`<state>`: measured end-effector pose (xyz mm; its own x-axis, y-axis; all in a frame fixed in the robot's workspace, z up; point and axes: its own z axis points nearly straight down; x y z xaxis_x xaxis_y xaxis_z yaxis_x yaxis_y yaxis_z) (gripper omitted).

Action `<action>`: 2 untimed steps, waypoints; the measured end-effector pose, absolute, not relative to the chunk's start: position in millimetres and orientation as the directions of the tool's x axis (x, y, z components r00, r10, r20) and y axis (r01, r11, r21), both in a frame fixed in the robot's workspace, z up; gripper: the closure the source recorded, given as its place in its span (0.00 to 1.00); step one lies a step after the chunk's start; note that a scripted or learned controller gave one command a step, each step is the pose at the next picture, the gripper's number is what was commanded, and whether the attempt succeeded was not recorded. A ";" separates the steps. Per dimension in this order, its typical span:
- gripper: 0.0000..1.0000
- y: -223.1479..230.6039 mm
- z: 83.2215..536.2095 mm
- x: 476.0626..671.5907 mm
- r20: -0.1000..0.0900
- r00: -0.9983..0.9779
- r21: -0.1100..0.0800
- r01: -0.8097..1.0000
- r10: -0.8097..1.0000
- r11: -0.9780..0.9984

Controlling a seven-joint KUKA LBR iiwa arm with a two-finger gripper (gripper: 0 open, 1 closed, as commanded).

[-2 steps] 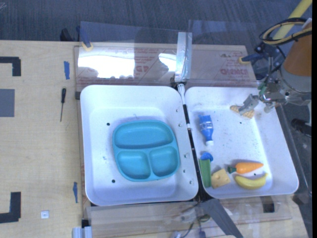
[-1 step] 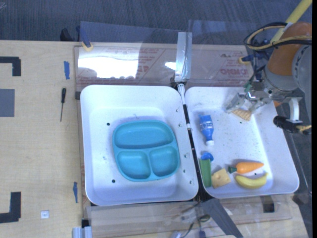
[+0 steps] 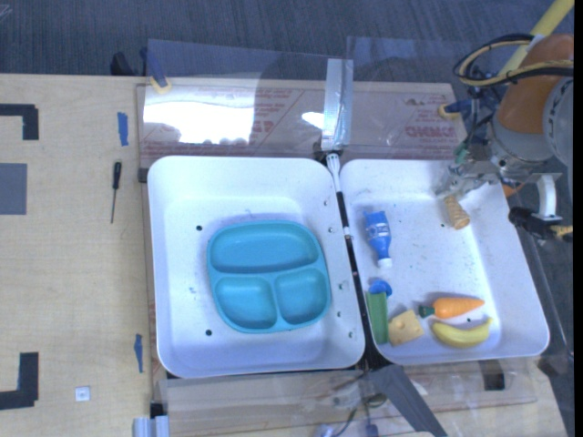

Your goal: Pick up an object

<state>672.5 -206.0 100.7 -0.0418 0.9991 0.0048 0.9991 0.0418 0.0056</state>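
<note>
In the camera view, every place is given from the right bin (image 3: 510,271). The gripper (image 3: 458,182) is seen over the far right part of this bin, hung from the grey and orange arm (image 3: 528,107) that reaches in past the bin's right wall. Whether the jaws stand apart or together cannot be told, as the metal there is blurred against the white floor.

A small tan cork-like piece (image 3: 455,212) lies on the bin floor just beside the gripper, on its near side. Contact between the two cannot be made out. It is judged to be the likeliest thing to be picked up. It is expected to be light, fairly stiff and a little rough, so a firm hold is not needed. It should be taken across its short width at mid-length, since it may roll if nudged at an end.

Along the bin's near wall a banana (image 3: 463,333), a carrot (image 3: 455,307), a yellow chunk (image 3: 405,327) and a green marker (image 3: 376,312) are gathered. A blue and white tube (image 3: 378,236) lies near the bin's left wall. Beyond that wall, a teal divided plate (image 3: 267,274) rests in the left bin (image 3: 173,244).
</note>
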 end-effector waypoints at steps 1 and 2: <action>1.00 -176.0 182.2 669.5 -0.007 -0.282 0.011 0.959 0.959 0.282; 1.00 -94.5 203.8 613.1 0.000 -0.456 0.003 0.890 0.890 0.456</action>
